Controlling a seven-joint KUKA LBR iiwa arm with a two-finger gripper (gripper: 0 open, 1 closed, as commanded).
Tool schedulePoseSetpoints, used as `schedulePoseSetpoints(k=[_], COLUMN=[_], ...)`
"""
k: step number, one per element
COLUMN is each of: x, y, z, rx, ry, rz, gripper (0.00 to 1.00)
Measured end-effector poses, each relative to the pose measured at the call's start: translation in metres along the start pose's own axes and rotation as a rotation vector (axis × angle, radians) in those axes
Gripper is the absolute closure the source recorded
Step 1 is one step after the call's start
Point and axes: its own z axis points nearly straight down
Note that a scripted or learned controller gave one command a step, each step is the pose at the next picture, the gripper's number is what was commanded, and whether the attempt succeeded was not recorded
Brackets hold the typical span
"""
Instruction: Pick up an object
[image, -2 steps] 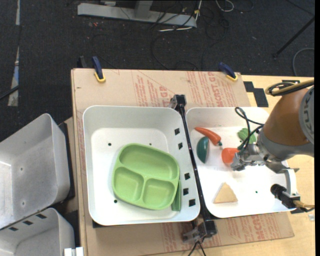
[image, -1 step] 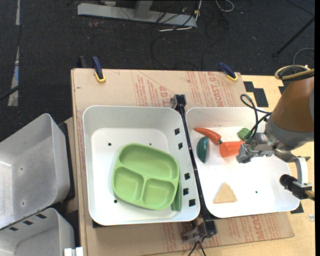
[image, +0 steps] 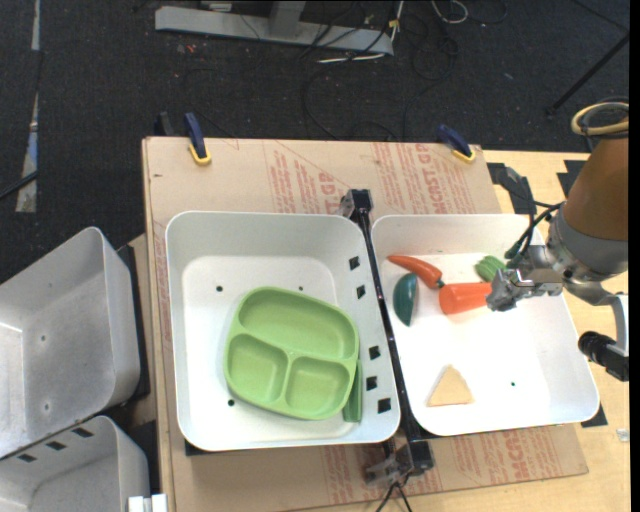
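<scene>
table (image: 300, 165) holds two bins so things stay in | left bin (image: 190, 240): green tray (image: 290, 352) | right bin (image: 560, 400): carrot (image: 462, 297) touching gripper (image: 500, 293), handy to grab, grip unclear | teal piece (image: 405, 298) | wedge (image: 451, 388)

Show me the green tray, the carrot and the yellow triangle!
green tray (image: 291, 352), camera view, on its middle ridge.
carrot (image: 463, 297), camera view, on its orange body.
yellow triangle (image: 451, 388), camera view, on its flat middle.
</scene>
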Motion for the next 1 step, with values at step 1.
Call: schedulePoseSetpoints(k=[1], x=[-0.0001], y=[0.0013], z=[-0.0276], rx=[0.002], ry=[0.001], rz=[0.000], gripper=[1.00])
